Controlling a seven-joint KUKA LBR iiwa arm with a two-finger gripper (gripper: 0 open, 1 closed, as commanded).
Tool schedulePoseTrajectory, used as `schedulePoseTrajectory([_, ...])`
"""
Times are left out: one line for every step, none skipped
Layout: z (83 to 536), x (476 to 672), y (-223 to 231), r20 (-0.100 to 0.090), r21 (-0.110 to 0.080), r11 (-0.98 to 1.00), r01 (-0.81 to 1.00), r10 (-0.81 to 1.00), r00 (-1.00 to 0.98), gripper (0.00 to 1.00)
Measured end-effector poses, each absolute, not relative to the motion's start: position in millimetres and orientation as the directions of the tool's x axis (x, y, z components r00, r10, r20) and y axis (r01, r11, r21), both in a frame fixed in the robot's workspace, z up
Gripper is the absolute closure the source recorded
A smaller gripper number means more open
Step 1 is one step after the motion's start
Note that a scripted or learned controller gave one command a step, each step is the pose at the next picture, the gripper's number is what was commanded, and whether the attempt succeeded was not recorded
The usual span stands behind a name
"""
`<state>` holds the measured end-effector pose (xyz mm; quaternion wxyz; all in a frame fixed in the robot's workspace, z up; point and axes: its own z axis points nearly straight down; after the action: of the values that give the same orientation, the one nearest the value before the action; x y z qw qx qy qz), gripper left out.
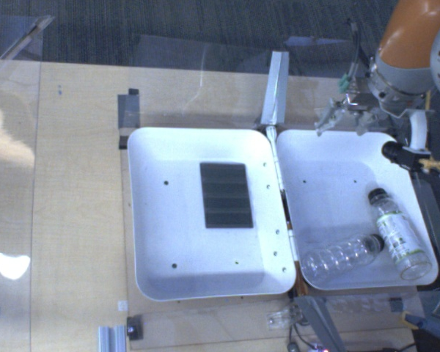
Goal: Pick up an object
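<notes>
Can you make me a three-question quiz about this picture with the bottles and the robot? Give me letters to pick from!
1. Where is the dark rectangular pad? A left bin B right bin C on the bench
2. How many bottles lie in the right bin? A one B two C four
3. How do the bottles rest? A standing upright B lying on their sides C stacked in a tower

Answers: 1 A, the pad sits mid-floor of the left bin. 2 B, a clear bottle and a labelled bottle. 3 B, both lie flat on the bin floor.
</notes>
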<state>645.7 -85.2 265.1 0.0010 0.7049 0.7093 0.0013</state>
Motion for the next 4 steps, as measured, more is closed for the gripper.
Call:
schedulePoseTrajectory([241.9, 586.9, -172.4, -0.001, 0.004, -0.049, 0.999, 0.999, 0.049, 0.00])
schedulePoseTrajectory([175.6, 587.6, -203.1, -0.001, 0.003, -0.009, 1.000, 1.000, 0.009, 0.00])
schedulePoseTrajectory([89.7, 535.4, -202.0, -0.005, 0.015, 0.029, 0.999, 1.000, -0.029, 0.00])
schedulePoseTrajectory([101.6, 539.3, -200.7, -0.007, 0.025, 0.032, 0.999, 0.999, -0.032, 1.00])
